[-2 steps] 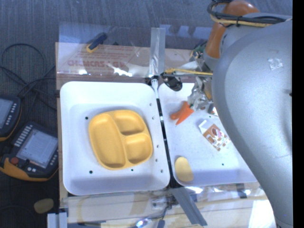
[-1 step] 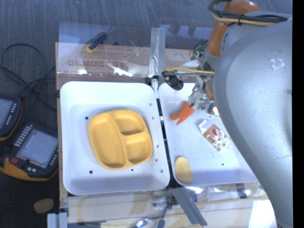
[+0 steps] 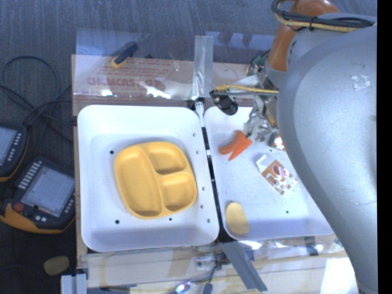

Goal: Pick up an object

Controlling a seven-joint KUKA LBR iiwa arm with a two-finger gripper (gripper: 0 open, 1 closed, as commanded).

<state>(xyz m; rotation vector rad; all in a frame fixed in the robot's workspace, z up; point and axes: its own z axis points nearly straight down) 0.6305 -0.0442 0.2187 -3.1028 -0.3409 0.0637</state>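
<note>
At bottom of right bin [image 3: 306, 222], nearest edge: yellow rounded piece [image 3: 236, 218], alone. Further up, small printed packet [image 3: 277, 176], flat on white floor. Across the divider, yellow compartment tray [image 3: 155, 178] filling left bin [image 3: 92, 164]. Beyond packet, orange carrot [image 3: 236, 144], tilted, tip just beside pincer [image 3: 260, 130]. Pincer low over bin, right at carrot's upper end; open or closed, cannot tell. Grey arm [image 3: 334, 115] looming over right side.

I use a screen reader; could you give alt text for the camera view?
A grey arm's gripper hovers by an orange carrot in the right bin, which also holds a small packet and a yellow piece; the left bin holds a yellow divided tray.
</note>
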